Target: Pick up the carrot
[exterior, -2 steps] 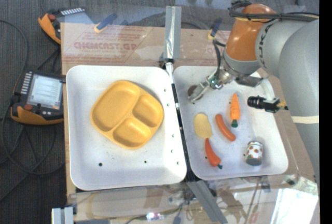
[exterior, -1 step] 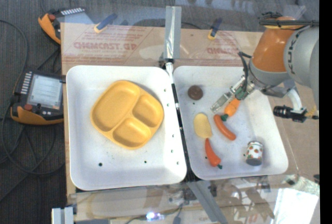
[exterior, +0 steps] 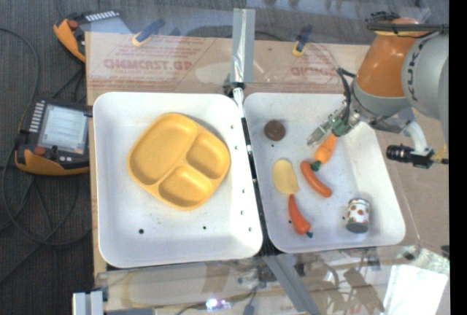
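Observation:
The carrot [exterior: 326, 150], orange with a small green tuft at its lower left end, lies at a slant in the right bin [exterior: 379, 182], upper middle. My gripper [exterior: 330, 131] has come down from the right onto the carrot's upper end. Its grey fingers [exterior: 318, 135] stand apart, one on either side of that end, open. The carrot still rests on the bin floor.
In the right bin there are also a brown round piece [exterior: 274, 130], a pale yellow piece [exterior: 285, 176], a red sausage-like piece [exterior: 317, 180] just below the carrot, an orange-red pepper [exterior: 298, 214] and a small spotted cup [exterior: 357, 214]. The left bin [exterior: 117, 219] holds a yellow divided plate [exterior: 179, 159].

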You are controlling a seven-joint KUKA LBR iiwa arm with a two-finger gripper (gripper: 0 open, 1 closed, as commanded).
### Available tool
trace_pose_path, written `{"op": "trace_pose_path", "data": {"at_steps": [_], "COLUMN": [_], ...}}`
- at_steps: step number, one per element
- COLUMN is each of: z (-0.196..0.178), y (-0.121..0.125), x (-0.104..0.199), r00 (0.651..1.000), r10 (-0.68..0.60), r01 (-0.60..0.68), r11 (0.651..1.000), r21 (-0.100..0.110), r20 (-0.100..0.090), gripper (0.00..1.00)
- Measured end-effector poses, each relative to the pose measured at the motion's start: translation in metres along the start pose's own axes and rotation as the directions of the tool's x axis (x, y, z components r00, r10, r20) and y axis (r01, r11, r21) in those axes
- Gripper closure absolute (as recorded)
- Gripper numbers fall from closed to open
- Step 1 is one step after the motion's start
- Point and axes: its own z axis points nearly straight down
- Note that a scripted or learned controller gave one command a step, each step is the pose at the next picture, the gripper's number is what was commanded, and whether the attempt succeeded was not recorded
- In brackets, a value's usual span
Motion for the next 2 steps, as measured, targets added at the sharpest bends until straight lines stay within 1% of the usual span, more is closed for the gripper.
{"op": "trace_pose_path", "data": {"at_steps": [1, 2], "z": [-0.090, 0.005], "y": [-0.064, -0.063], "x": [0.043, 0.134], "r00": [0.989, 0.963], "r10": [0.146, 0.270], "r01": [-0.146, -0.270], "r11": [0.989, 0.963], "r21": [0.018, 0.012], "r20": [-0.011, -0.006], "gripper": [1.00, 1.00]}}
